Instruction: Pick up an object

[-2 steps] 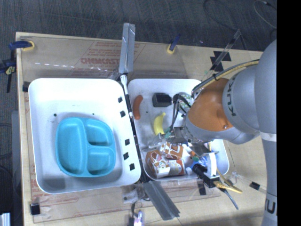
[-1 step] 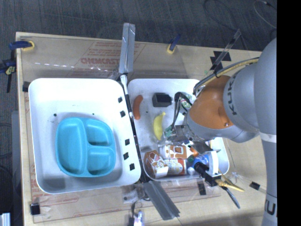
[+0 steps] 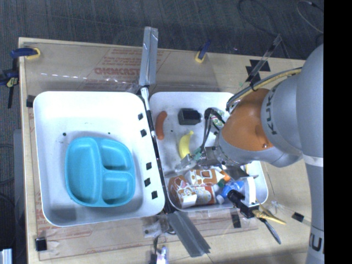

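Note:
The right bin [image 3: 170, 100] holds a reddish sausage [image 3: 160, 124], a yellow banana [image 3: 185, 144], a small black block [image 3: 189, 115] and a brown-and-white printed package [image 3: 192, 189] near the front. My gripper [image 3: 193, 157] hangs low in this bin, just right of the banana and above the package. The orange wrist band [image 3: 246, 130] and the grey arm cover the bin's right half. Nothing shows between the fingers.
The left bin [image 3: 44, 109] holds a blue divided tray [image 3: 100, 171]. A blue-and-white object [image 3: 237, 190] lies at the right bin's front right corner. A grey metal bar [image 3: 148, 56] stands along the divider behind the bins. Clamps sit on the bench's edges.

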`<state>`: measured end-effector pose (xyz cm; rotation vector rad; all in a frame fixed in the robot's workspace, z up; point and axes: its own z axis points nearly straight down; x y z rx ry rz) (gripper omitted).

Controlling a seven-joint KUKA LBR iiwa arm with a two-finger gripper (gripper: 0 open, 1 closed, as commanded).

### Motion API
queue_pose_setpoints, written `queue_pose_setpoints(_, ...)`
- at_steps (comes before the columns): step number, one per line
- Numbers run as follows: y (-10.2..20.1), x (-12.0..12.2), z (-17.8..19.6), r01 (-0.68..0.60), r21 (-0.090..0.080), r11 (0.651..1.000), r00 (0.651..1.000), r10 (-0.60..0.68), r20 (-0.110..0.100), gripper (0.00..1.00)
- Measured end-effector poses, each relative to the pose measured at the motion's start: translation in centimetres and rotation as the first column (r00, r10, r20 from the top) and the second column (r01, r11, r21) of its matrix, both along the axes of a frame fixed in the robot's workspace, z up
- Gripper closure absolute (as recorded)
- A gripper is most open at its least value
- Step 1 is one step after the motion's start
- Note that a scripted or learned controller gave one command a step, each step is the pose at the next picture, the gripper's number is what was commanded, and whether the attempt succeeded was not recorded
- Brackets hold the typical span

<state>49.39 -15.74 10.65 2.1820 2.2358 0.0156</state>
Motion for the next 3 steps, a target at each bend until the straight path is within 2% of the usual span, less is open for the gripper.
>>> queue_pose_setpoints(1, 0.3, 6.3, -1.5, 0.006, 0.006, 1.0, 1.0, -0.006, -0.023, 0.0)
queue_pose_setpoints(2, 0.4, 6.3, -0.6, 0.002, 0.007, 1.0, 1.0, -0.002, -0.025, 1.0)
queue_pose_setpoints(3, 4.3, 9.5, 8.6, 0.041, 0.006, 0.999, 0.999, -0.04, -0.022, 1.0)
